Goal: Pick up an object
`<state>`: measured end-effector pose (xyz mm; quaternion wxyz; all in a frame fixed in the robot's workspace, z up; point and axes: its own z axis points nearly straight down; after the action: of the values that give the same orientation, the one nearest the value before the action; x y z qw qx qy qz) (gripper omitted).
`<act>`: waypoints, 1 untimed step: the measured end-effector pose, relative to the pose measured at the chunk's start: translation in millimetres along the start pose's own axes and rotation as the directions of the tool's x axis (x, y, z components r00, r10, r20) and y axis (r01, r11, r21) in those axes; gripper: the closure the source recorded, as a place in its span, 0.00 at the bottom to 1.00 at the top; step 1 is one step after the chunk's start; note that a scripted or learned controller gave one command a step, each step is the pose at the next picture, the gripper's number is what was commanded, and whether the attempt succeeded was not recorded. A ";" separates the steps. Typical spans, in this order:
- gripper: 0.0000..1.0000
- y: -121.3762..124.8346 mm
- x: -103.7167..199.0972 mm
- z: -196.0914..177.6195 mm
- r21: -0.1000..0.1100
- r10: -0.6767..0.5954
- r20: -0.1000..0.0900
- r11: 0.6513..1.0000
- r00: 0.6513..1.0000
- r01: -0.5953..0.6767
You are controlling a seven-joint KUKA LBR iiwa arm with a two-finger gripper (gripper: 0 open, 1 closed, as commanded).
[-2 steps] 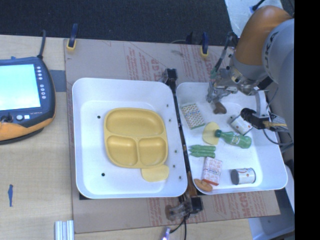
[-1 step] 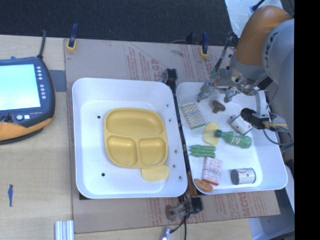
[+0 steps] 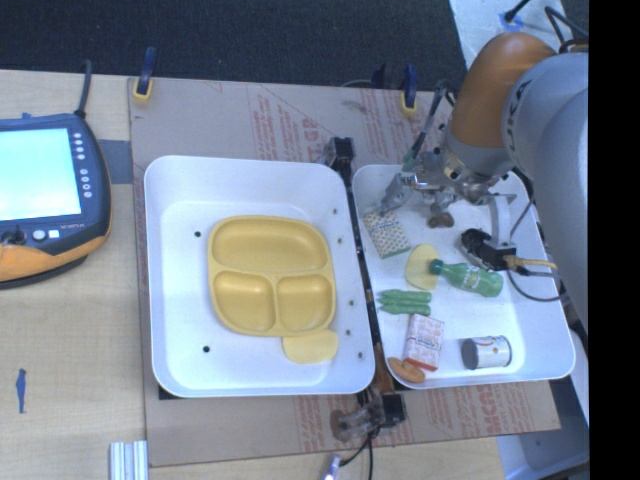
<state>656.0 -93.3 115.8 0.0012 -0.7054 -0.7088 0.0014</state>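
metal gripper (image 3: 412,196) fingers spread over right bin (image 3: 548,363), checkered pad (image 3: 386,233), smooth yellow tray (image 3: 271,273)

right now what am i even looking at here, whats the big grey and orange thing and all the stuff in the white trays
It is a robot arm, grey with an orange band, reaching in from the right. One fixed camera looks down on a bench at a slant. At the arm's tip is a two-finger gripper, low over the far end of the right bin.

That bin holds small items: a green bottle, a green pod-shaped toy, a small carton, a small can and a patterned packet.

The left bin holds a yellow divided tray. A handheld control screen lies on the bench at far left. I see nothing held between the fingers.
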 end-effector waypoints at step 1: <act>0.00 2.2 1.4 19.8 -0.005 -0.002 0.000 1.000 1.000 0.002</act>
<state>658.1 -91.9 96.0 -0.0004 -0.7047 -0.7095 -0.0002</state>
